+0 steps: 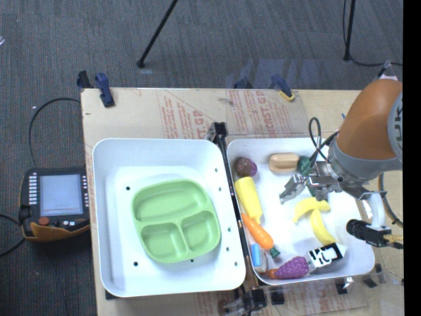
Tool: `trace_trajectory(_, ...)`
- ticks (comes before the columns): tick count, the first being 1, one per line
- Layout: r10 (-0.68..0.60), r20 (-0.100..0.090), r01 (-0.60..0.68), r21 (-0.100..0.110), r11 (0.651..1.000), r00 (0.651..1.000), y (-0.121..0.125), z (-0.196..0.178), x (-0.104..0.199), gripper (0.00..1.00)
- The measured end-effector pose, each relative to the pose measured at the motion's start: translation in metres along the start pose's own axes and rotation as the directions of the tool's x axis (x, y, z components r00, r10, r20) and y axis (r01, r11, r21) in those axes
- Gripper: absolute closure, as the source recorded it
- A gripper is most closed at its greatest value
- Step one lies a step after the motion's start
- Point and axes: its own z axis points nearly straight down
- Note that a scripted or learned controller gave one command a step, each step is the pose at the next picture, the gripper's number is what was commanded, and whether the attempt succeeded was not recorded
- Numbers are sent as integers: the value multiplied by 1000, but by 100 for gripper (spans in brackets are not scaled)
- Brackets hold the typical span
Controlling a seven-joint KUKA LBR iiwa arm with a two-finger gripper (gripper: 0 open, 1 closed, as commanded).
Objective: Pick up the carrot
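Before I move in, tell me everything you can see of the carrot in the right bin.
The carrot is a small orange toy, smooth and plastic-looking, with a green stub at its lower end. It lies flat on the floor of the right bin, near that bin's left wall, slanting from upper left to lower right. Its upper end meets the yellow corn-like piece. The gripper is off to its upper right, apart from it.

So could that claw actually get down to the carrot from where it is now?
Probably yes. The claw hangs over the right bin, the carrot lies uncovered, but the yellow cylinder touches its end and the bin wall crowds it.
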Motion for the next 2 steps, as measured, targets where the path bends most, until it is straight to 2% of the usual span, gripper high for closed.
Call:
trace_trajectory(1, -90, 1, 90, -1, 996, 996, -60, 91, 21, 0)
trace_trajectory(2, -76, -3, 76, 3, 997, 997, -61, 83, 19, 100)
